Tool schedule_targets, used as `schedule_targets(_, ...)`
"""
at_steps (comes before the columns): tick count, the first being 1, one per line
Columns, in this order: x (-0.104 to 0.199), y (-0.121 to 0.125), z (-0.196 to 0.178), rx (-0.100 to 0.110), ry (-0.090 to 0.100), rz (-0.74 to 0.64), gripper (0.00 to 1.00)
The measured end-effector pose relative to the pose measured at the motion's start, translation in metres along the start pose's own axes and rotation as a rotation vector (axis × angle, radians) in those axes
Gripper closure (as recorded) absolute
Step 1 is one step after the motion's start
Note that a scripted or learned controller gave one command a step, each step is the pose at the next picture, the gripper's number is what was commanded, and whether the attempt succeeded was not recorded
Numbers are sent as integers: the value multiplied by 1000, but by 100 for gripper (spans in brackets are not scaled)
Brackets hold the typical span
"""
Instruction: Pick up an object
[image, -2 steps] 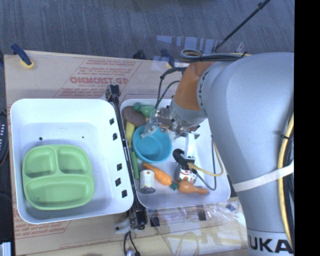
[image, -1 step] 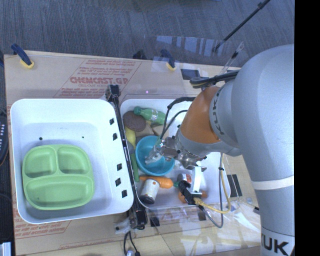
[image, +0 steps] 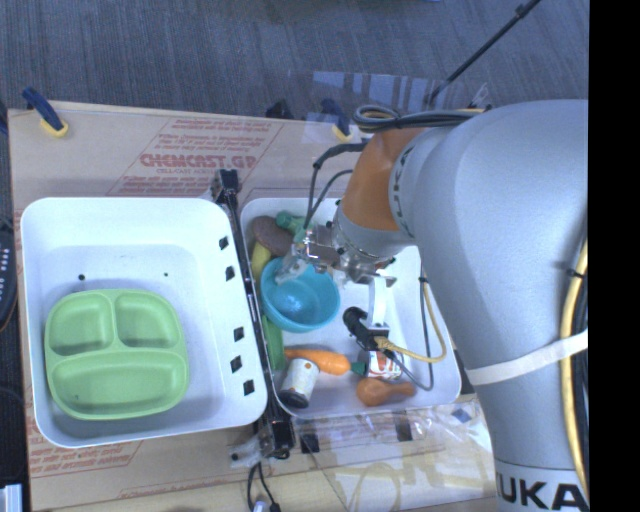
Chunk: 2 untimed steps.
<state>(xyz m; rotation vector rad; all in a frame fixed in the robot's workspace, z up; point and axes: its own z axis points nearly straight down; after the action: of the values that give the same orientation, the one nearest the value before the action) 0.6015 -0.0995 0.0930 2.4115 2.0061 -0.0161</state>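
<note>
Directly beneath my pincer (image: 300, 262) sits the blue bowl (image: 300, 298), crowded among other objects in the right bin (image: 440, 378); whether it grips anything, I cannot tell.

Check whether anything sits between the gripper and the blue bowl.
Nothing visible does. The gripper is right at the upper rim of the blue bowl in the right bin; the carrot lies below the bowl, out of the way.

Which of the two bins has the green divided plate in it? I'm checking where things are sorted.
The left bin holds the green divided plate. The right bin, under the arm, holds the blue bowl and small items instead.
</note>
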Motion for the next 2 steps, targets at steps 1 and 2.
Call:
schedule_targets(1,-38,-58,1,2,10,-234,0)
schedule_targets(2,-43,-54,-12,-6,0,-239,100)
